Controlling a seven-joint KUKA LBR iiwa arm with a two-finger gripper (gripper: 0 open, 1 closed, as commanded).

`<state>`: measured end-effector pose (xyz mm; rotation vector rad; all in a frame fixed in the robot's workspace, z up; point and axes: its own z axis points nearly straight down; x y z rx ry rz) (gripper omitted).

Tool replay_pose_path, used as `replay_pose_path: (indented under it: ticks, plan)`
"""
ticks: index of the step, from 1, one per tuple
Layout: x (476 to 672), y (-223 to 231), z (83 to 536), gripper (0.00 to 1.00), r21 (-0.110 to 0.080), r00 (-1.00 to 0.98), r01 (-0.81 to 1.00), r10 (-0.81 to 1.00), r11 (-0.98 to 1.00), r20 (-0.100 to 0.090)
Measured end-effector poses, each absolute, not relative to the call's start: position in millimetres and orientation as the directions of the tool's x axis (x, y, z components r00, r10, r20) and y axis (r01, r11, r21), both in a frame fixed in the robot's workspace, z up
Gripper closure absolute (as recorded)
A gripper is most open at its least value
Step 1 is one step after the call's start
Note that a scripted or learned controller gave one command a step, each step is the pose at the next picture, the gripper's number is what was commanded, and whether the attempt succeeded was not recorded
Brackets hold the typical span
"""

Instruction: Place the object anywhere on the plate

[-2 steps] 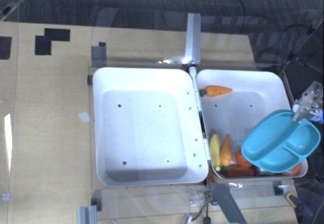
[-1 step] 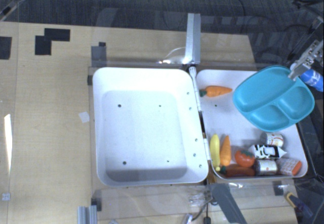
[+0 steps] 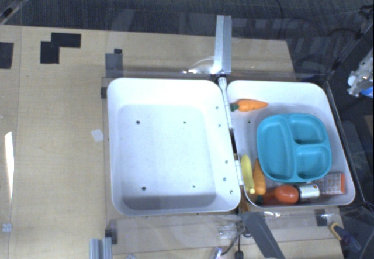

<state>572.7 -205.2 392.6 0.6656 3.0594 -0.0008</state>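
A blue plate (image 3: pixel 287 158) with three compartments lies in the right bin (image 3: pixel 327 100), filling most of its middle. Nothing rests on the plate. Around it lie toy foods. A carrot (image 3: pixel 251 105) sits at the bin's far left corner. A yellow banana (image 3: pixel 246 173) and an orange piece (image 3: pixel 259 180) lie along the left wall. A red tomato (image 3: pixel 286 194), a small silver can (image 3: pixel 310 192) and a flat reddish packet (image 3: pixel 333 183) line the near wall.
The left bin (image 3: pixel 163 147) is a plain white tray beside the right one. A grey metal post (image 3: pixel 223 47) stands behind the seam between the bins. Black cables run across the dark floor at the top.
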Motion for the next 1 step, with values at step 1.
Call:
replay_pose_path:
  ticks: [1]
  plan:
    - [531.5,-205.4,438.0,1.00,-0.002,-0.991,0.132,0.132,0.991,-0.014]
